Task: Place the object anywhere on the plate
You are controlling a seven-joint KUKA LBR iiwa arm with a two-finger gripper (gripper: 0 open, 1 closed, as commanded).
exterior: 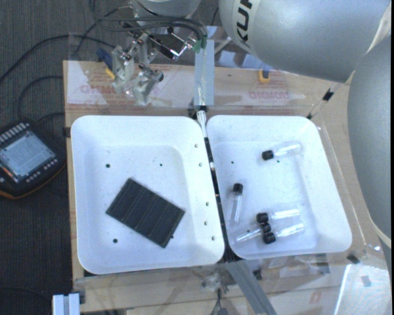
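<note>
- Vials, clear with black caps, lie in the right bin (328, 176): one vial (280, 152) near its far side, one (236, 202) by the left wall, three clustered (276, 225) near the front.
- Dark ribbed plate (145, 212) lies flat in the left bin (85, 176).
- Pincer (136, 77) hangs over the worktop (79, 84) beyond the left bin; whether it is wide or narrow cannot be told.

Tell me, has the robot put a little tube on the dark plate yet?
Not yet. The flat dark ribbed plate lies bare in the left white bin. All the small clear tubes with black caps lie in the right white bin. The gripper hangs above the bench beyond the bins, with no tube seen in it. Picking one up and setting it on the plate is all left.
</note>
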